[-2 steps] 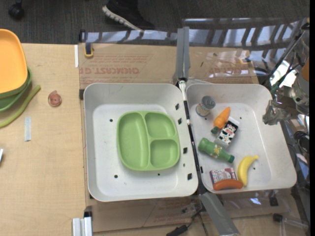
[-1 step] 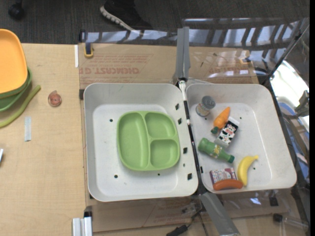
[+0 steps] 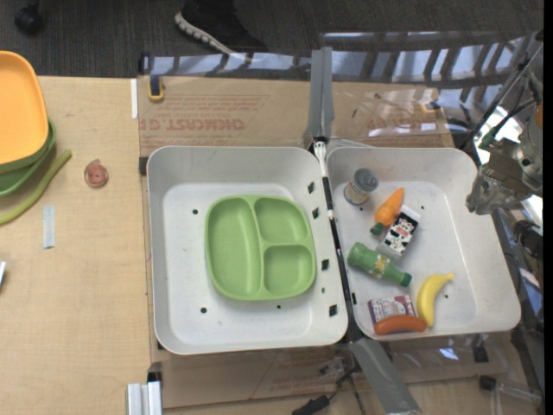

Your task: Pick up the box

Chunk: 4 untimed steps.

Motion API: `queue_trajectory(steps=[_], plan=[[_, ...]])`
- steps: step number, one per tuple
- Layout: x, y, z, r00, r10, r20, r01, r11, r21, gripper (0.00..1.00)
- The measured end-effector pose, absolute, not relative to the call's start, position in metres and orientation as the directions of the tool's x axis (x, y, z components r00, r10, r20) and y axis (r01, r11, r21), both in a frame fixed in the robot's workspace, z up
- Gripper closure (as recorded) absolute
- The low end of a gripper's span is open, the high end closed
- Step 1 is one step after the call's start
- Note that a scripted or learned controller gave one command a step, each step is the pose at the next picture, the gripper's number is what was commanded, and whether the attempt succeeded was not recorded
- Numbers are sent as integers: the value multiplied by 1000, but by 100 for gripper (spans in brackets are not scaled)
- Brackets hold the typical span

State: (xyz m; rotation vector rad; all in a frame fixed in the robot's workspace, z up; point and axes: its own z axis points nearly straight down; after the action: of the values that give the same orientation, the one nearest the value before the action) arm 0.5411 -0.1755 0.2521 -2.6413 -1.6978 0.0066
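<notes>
Cardboard made the black-and-white carton point(image 3: 400, 231) — at the carrot's point(image 3: 389, 208) five o'clock — look light and crushable, best pinched across its narrow sides; the claw's point(image 3: 486, 193) state I could not tell.

Green divided plate point(image 3: 259, 247) in left bin point(image 3: 164, 258); banana point(image 3: 432, 296) in right.

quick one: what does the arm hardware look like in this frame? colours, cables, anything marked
At the camera view's right edge, over the right white bin's rim, the grey metallic claw shows as a blocky, dull-silver assembly with angular housing parts. Above it sit pale, shiny, reflective sections of the arm. Thin dark cables or struts run diagonally past it. No markings are legible, and the picture is too blurred there for finer detail.
</notes>
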Motion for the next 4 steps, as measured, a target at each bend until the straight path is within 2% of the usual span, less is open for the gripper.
queue_trajectory(steps=[1,2,3,4], plan=[[503,-204,334,341,940,-3,940,-341,-2,100],[526,-158,264,509,861,-3,861,-509,-4,100],[477,-212,237,411,912,-2,912,-411,-4,100],[477,-175,207,335,942,-1,942,-335,-4,100]])
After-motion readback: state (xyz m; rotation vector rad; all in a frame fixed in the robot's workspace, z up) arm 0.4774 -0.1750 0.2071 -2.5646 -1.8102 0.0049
